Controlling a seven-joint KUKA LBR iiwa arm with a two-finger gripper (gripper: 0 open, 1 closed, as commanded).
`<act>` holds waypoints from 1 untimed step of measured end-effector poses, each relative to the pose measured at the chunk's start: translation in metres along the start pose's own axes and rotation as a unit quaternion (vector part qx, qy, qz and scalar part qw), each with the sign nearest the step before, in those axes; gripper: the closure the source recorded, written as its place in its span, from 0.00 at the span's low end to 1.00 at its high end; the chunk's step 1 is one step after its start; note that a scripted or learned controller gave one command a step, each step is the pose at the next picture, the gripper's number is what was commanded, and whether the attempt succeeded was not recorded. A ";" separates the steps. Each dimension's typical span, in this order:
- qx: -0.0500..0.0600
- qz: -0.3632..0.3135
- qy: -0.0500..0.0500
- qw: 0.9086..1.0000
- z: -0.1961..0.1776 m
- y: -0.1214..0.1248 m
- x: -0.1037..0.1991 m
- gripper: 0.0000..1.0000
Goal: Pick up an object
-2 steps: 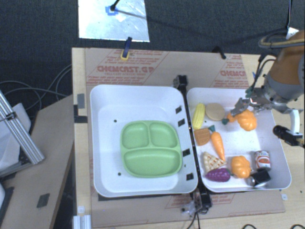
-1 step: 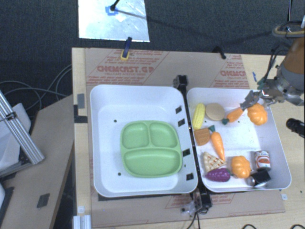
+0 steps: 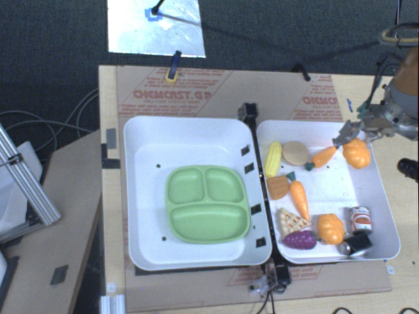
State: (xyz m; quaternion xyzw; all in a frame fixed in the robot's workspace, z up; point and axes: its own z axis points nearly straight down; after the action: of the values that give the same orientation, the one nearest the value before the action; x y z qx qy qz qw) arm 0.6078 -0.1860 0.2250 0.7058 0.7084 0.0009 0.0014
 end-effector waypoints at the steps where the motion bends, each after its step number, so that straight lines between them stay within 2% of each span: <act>1: 0.002 -0.001 0.000 1.000 0.010 -0.014 0.053 1.00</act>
State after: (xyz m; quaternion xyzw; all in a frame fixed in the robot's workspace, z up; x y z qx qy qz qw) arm 0.5933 -0.1331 0.2153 0.7048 0.7094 0.0000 -0.0002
